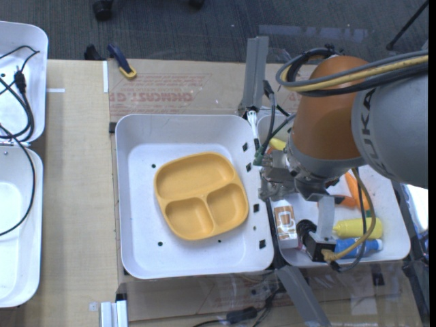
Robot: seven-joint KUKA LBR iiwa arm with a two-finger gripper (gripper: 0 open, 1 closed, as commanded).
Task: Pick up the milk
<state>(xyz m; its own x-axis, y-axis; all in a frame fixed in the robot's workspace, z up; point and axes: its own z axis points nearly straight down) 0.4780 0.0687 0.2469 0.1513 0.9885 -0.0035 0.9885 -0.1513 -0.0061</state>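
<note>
The milk [284, 223] looks like a small brown and white carton. It lies flat in the right bin [402, 247], close to the wall next to the left bin [129, 203]. Its long side runs from the far end of the bin toward the near end, and which end is the top is too small to tell.

The claw [294, 195] hangs just above the far end of the carton. The big grey and orange arm [340, 107] hides most of it, so whether the claw is open or closed cannot be told, and nothing shows the milk being held.

This looks like the reaching step, with the pick not done yet. Next the claw likely needs to come down over the carton and squeeze its two long sides.

Just to the right of the claw lie a yellow bottle [354, 227], something blue [360, 246] and something orange [355, 186]. To the left, in the other bin, sits a yellow divided plate [201, 195].
</note>
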